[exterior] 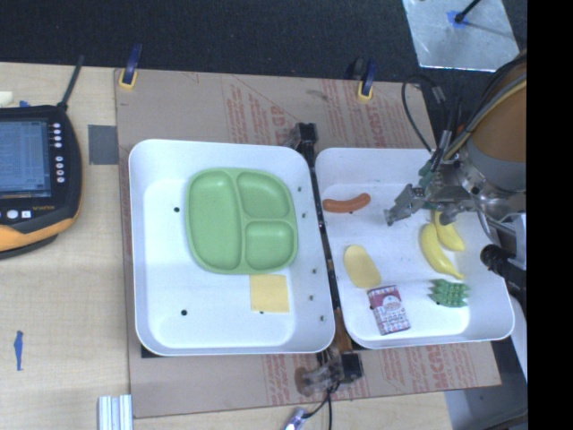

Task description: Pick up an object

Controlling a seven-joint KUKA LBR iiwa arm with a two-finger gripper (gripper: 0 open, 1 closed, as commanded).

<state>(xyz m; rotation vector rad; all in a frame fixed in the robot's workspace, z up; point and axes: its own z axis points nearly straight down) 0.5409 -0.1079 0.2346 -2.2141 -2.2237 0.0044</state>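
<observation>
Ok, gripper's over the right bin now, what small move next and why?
Probably lower straight down: the gripper hovers above bare bin floor between the hot dog and the banana, holding nothing. A slight shift toward the banana first may give a surer grasp.

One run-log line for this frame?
hand: over right bin, nothing visibly held | nearest: sausage, banana | left bin: green plate

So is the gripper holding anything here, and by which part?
Nothing is held: the gripper hangs over the right bin, between the sausage and the banana, with nothing between its fingers.
</observation>
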